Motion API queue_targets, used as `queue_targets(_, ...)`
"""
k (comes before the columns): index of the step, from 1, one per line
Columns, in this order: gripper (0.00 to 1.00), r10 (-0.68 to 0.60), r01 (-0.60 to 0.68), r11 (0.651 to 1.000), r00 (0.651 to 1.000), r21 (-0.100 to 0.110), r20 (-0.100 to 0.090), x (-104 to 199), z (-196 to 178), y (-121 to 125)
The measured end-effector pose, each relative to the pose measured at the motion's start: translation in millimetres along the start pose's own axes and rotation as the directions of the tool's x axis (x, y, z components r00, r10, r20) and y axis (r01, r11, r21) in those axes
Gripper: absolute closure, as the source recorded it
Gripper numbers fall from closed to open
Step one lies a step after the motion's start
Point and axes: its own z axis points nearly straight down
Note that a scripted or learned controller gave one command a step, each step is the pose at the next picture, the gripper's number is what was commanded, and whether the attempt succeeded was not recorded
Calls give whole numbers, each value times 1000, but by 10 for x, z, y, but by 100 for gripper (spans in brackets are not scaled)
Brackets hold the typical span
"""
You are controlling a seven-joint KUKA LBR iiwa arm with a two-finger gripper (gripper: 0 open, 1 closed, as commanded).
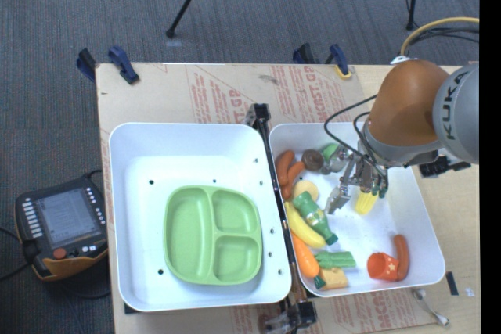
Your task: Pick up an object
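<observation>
Two white bins lie side by side beneath me, the left bin [125, 168] holding a green plate [213, 235] with bare white floor around it, widest toward 12 o'clock. My gripper [354, 190] hangs over the right bin [427, 223], in its upper middle, and my jaws stand released with nothing between them; one finger [337, 199] points down toward 7 o'clock. Corn [366, 202] lies just beside my fingers at 3 o'clock, and I cannot tell whether I touch it. At 9 o'clock from me, close by, sits a green bottle [311, 213], tilted, with a banana [304, 226] along its left side, both crowding the left wall of the bin. Two carrots [286, 168] and a brown round piece [313, 160] sit at 10 o'clock, near the upper left corner. Toward 6 o'clock, against the near rim, are an orange carrot [306, 260], a green block [335, 259] and a yellow piece [334, 278]. At 5 o'clock, near the lower right corner, a red pepper [383, 267] touches a sausage [402, 254]. Open floor in this bin runs from under my fingers toward 4 o'clock, up to the right wall.
</observation>
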Motion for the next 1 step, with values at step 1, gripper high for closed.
queue_targets(1,0,-187,187,982,982,0,1,-276,1,125)
